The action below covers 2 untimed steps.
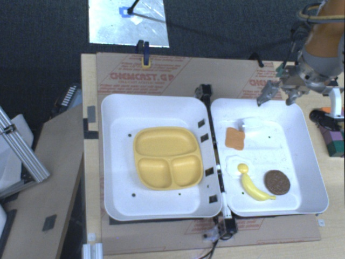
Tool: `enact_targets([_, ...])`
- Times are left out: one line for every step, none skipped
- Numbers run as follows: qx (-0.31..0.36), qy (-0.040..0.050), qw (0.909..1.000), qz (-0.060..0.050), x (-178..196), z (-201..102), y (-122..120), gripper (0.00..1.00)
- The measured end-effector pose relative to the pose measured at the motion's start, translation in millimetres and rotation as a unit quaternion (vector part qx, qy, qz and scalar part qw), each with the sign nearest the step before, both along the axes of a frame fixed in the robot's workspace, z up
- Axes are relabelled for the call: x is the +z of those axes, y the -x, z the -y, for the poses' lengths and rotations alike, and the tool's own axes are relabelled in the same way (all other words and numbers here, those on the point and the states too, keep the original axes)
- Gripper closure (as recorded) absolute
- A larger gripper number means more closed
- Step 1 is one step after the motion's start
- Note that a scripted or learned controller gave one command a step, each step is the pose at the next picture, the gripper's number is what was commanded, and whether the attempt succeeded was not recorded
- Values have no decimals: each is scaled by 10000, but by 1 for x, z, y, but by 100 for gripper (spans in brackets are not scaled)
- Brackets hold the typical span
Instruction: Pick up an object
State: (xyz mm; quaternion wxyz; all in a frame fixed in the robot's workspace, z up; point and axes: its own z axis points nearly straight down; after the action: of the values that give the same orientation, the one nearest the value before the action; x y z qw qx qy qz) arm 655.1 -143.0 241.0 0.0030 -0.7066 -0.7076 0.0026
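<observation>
Resting on a cardboard-covered bench [161,72], two white bins sit side by side. Left bin [116,144] holds a yellow tray [164,158]. Right bin [307,161] holds an orange block [235,138] at 10 o'clock, banana [253,185] and brown disc [277,182] toward 6. Gripper [280,97] hangs over its 1 o'clock rim, fingers spread, grasping nothing.

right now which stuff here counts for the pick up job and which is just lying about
For the job: gripper, open above the right bin; orange piece, banana, brown disc.

Lying about: yellow divided tray, left bin, foil sheet.
</observation>
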Motion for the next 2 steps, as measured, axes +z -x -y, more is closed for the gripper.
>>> enact_targets([8, 7, 10000, 49, 6, 0, -2, 0])
enact_targets([25, 4, 10000, 33, -41, -4, -11, 0])
